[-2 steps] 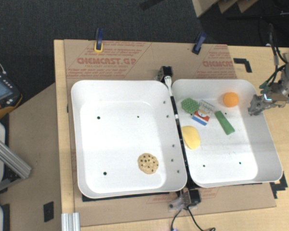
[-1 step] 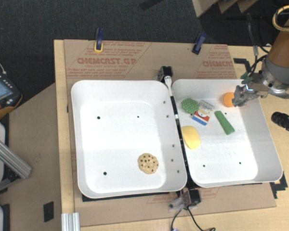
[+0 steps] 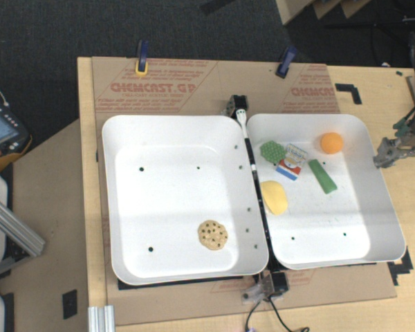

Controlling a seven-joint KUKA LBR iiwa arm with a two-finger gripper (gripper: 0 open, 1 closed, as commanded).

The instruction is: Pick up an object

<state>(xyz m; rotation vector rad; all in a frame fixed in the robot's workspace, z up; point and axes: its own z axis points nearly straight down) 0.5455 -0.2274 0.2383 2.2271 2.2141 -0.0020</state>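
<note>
Two shallow white bins sit side by side on the bench, touching along their inner rims. The left bin [image 3: 117,185] carries a single chocolate-chip cookie [image 3: 212,234] near its front edge, right of centre. The right bin [image 3: 373,220] holds the rest: an orange ball [image 3: 331,142] toward the far right corner, a green block [image 3: 322,176] lying at a slant just in front of it, a green knobbly piece [image 3: 271,151] near the far left corner with a small red, white and blue packet [image 3: 289,167] touching its near side, and a yellow lemon-like object [image 3: 274,198] close to the left rim. The gripper [image 3: 391,151] hangs just outside the right bin's right edge, level with the ball, carrying nothing visible; whether its claw is apart or together cannot be told.
</note>
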